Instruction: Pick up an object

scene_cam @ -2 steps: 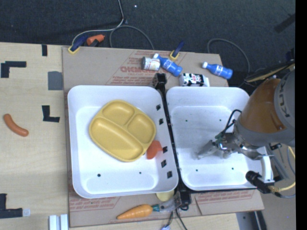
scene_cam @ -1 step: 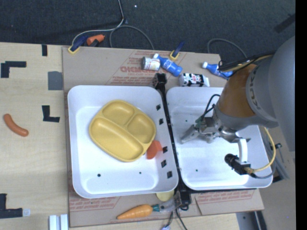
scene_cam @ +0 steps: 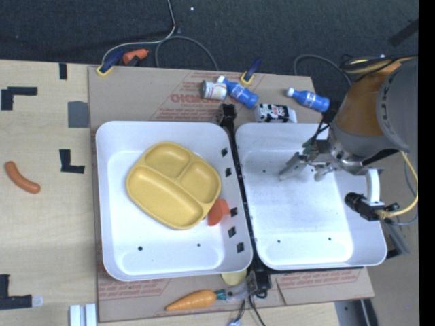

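You have the tool [scene_cam: 304, 170] over the right bin [scene_cam: 299, 246], in its far-right part, with the grey arm [scene_cam: 380, 114] reaching in from the right. Its two fingers [scene_cam: 291, 168] are spread apart, one pointing left toward the bin's middle and one shorter, nearer the wrist; nothing sits between them.

Your objects lie in the left bin [scene_cam: 122, 250]. A yellow divided plate [scene_cam: 174, 183] with three compartments rests tilted across its middle, and a small orange-red piece [scene_cam: 217, 213] touches the plate's near-right edge, close to the wall between the bins.

On the cardboard beyond the bins you can see a white-and-blue bottle [scene_cam: 230, 90] lying on its side, a second blue bottle [scene_cam: 309, 100] farther right, and a small black-and-white box [scene_cam: 275, 113] just past the right bin's far rim. A toy carrot [scene_cam: 192, 300] lies on the table at the near edge, below the left bin. A toy sausage [scene_cam: 22, 178] lies well apart on the wooden table at the far left.
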`<control>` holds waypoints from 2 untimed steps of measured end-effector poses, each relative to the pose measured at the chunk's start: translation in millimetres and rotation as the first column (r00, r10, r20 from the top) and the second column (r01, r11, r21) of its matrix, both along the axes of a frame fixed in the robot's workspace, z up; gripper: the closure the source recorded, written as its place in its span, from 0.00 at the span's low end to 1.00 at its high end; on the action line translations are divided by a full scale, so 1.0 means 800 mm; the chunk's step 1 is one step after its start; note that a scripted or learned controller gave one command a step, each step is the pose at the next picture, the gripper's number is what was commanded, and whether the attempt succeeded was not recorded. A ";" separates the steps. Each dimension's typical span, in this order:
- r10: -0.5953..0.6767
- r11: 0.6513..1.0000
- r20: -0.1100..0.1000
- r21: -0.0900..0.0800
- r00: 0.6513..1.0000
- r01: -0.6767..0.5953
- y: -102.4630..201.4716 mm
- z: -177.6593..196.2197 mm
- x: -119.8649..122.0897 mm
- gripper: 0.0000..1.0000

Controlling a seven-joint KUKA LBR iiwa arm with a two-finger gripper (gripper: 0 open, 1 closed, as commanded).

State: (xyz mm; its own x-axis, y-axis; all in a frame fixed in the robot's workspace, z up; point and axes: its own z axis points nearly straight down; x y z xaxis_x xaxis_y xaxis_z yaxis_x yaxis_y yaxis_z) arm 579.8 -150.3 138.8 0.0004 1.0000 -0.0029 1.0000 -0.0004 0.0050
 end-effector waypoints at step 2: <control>0.003 1.000 -0.001 0.001 1.000 -0.003 0.059 -0.066 0.082 0.00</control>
State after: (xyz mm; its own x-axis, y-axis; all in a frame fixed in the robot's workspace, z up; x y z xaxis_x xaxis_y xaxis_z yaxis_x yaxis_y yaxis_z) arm 645.8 -102.9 85.9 -0.0024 1.0000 -0.0017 1.0000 0.0024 0.0037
